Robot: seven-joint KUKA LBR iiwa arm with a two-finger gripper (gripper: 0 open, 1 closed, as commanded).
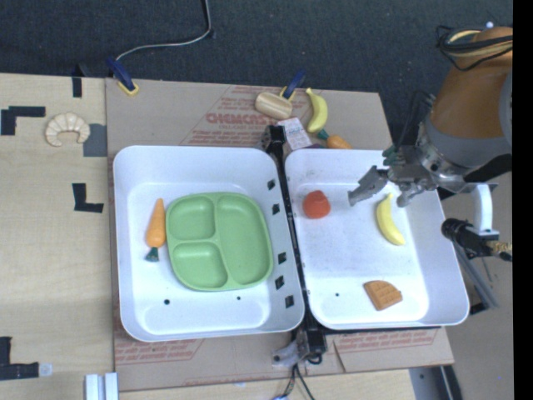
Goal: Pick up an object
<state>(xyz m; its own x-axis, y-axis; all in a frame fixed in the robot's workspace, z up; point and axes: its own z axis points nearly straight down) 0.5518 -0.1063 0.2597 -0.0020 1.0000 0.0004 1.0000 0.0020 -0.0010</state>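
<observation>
Cardboard sheeting (233,119) covers the bench under my two white bins, w/ dark carpet beyond the far edge. My gripper (385,188) hangs over the right bin (441,307), near its far side, fingers spread apart w/ nothing between them. One finger (365,192) points toward a red, tomato-like object (316,204); the other sits just above the top end of a yellow banana (390,222). From this slant I can't say whether that finger touches the banana or only hovers over it. Both pieces lie on the bin floor, red one near the divider, banana just right of my fingers. An orange-brown cracker-shaped piece (382,294) lies well apart at the near side.

Left bin (133,307) holds a green divided plate (221,241) and a carrot (156,225) just beside its left edge.

Outside the bins, behind the divider: a bread roll (272,104), a second banana (316,111), a small packet (293,132) and an orange bit I can't ID. A croissant (67,128) sits far left on the bench. A cable (179,38) runs across the carpet.
</observation>
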